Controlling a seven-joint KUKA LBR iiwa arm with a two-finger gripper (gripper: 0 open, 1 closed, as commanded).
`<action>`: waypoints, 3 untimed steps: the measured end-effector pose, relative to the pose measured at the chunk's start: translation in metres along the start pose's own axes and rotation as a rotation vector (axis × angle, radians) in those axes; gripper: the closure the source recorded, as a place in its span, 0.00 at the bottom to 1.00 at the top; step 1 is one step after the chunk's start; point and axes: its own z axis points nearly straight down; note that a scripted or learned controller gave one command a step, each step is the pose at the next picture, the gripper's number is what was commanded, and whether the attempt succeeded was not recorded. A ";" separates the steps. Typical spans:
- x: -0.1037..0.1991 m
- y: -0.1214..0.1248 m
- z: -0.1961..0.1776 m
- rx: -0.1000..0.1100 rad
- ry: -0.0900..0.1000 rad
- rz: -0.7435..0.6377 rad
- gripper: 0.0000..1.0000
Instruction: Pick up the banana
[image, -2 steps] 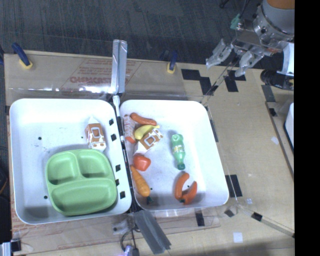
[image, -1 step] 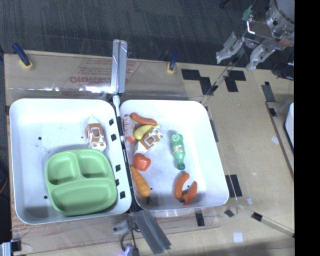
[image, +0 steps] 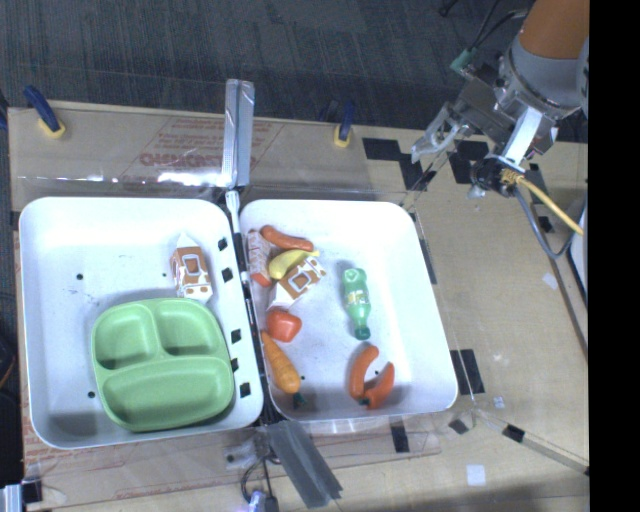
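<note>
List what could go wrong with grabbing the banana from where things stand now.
1. The banana lies crowded: a sausage just behind it and a small carton touching its front, so the gripper may catch a neighbour instead.
2. It sits near the wall between the bins, leaving little room on that side.
3. The gripper hangs outside the right bin, so it has a long way to travel, and its aim may drift.

Yellow banana (image: 286, 263) (greenish tip) lies in the right bin's upper-left.
</note>
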 end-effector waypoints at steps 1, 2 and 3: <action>-0.054 -0.031 -0.035 0.000 0.002 0.113 0.00; -0.096 -0.073 -0.028 -0.002 0.002 0.180 0.00; -0.101 -0.103 0.033 0.001 0.001 0.682 0.00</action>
